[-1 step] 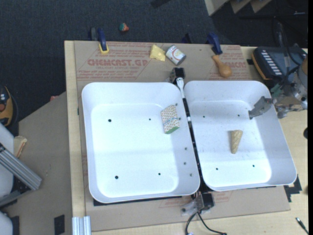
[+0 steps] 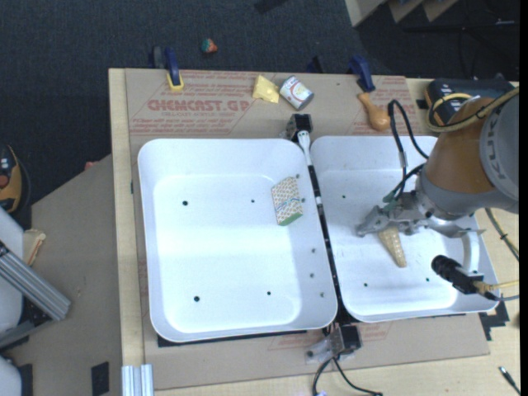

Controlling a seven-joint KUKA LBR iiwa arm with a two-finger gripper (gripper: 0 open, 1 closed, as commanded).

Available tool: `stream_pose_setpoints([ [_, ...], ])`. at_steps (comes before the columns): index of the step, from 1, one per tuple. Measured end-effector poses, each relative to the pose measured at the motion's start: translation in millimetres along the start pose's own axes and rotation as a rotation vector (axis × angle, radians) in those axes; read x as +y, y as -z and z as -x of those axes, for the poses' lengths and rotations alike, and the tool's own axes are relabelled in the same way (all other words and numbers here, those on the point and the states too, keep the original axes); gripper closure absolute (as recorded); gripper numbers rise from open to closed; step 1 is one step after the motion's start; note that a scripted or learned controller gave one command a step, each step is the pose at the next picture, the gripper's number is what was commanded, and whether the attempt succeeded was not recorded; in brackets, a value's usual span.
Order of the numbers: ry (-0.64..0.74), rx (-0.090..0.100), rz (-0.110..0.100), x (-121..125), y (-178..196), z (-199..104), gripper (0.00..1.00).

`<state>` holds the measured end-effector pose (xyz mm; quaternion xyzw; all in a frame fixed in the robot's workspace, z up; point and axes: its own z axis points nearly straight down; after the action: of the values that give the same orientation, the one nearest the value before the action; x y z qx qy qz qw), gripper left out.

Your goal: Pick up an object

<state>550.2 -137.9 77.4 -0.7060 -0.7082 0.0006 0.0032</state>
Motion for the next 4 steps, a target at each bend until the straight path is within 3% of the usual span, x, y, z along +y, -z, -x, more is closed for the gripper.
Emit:
stream_pose_setpoints([
  [1, -0.003, -0.006, 0.009, 1.7, 18.0, 3.8, 1.00],
  [2, -0.008, -0.004, 0.004, -74.3, 91.5, 22.6, 1.00],
  [3, -0.001, -0.009, 0.022, -70.3, 228.5, 23.5, 1.00],
  [4, 0.004, 0.001, -0.003, -72.3, 142.1, -55.3, 1.00],
])
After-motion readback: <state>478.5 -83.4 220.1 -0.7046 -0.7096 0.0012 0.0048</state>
